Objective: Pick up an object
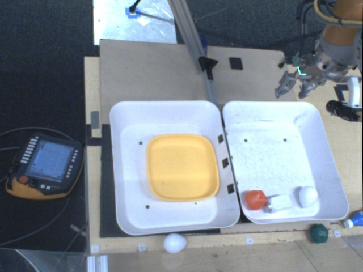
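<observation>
Up at the one o'clock corner of the view, the grey arm with its orange band (343, 35) hangs over the tan table (249, 78), and its two-finger tool (298, 89) sits just beyond the far rim of the right-hand shallow white bin (317, 123), fingers spread apart with nothing between them. Down in that bin, along the near edge at about five o'clock from its centre, three things lie in a row: a small red-orange rounded object (254, 199) toward the inner side, a small white blocky piece (279, 202) just beside it and seemingly touching, and a white egg-shaped ball (307, 196) toward the outer side, close by the blocky piece. All three are well apart from the tool, which is at twelve o'clock from them across the whole bin. The left-hand shallow white bin (127, 129) carries a square yellow plastic plate with rounded corners (182, 166), lying flat near its middle. Outside the bins, on the table's near edge at six o'clock, a second white egg-shaped object (174, 243) rests below the left bin, and a dark green ball (319, 233) sits at five o'clock, below the right bin's outer corner. Far over at nine o'clock, off the table, lies an orange and grey handheld control pendant with a screen (44, 164).
</observation>
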Tool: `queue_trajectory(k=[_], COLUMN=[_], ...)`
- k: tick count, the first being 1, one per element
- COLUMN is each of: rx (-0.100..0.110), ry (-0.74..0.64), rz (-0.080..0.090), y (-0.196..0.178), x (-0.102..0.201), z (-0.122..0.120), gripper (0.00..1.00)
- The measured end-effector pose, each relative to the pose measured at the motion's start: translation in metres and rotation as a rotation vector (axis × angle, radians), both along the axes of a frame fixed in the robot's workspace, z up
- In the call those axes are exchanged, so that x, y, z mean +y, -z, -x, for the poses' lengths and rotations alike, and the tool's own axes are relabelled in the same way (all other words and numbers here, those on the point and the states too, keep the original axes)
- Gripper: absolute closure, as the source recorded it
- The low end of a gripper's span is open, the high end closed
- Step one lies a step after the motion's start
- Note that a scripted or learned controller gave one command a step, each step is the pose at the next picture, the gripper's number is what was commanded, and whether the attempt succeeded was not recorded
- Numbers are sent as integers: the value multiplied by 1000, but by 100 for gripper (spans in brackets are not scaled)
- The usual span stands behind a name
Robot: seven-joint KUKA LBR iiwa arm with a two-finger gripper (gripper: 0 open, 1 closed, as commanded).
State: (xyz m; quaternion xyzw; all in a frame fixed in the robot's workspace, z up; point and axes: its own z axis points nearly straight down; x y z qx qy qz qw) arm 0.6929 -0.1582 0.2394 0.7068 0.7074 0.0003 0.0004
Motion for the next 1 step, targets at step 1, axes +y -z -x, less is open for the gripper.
queue_trajectory(k=[1], rx=[0], ry=[0], rz=[0], y=[0], x=[0], z=[0], gripper=[0])
